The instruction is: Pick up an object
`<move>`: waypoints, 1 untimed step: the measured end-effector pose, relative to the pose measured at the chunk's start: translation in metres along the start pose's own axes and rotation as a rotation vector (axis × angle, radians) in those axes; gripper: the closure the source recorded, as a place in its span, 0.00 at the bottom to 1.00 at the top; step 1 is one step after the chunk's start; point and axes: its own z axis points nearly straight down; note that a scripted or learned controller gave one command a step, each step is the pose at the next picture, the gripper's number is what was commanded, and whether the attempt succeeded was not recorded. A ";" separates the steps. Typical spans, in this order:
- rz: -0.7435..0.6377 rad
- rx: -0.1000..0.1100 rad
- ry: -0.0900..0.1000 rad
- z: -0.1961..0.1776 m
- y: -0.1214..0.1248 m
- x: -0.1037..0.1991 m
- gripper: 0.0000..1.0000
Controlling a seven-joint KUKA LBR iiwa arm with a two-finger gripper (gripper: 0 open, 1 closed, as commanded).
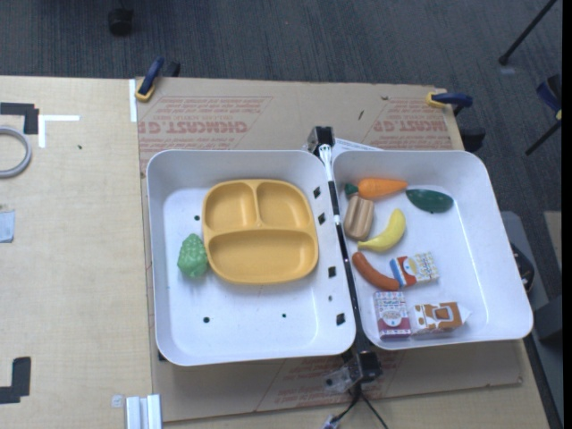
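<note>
Several toys [386, 231] lie loose in right bin [483, 266], ready picks; plate [260, 232] and lettuce [192, 256] fill left bin [255, 324].

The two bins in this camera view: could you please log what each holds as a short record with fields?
left bin: yellow divided plate; green leafy toy touching the plate's left edge
right bin: carrot, dark green vegetable, bread roll, banana, sausage, three small cartons
cartons' position: near edge of the right bin
</note>
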 end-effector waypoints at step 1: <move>-0.001 -0.002 -0.005 -0.010 0.001 -0.001 1.00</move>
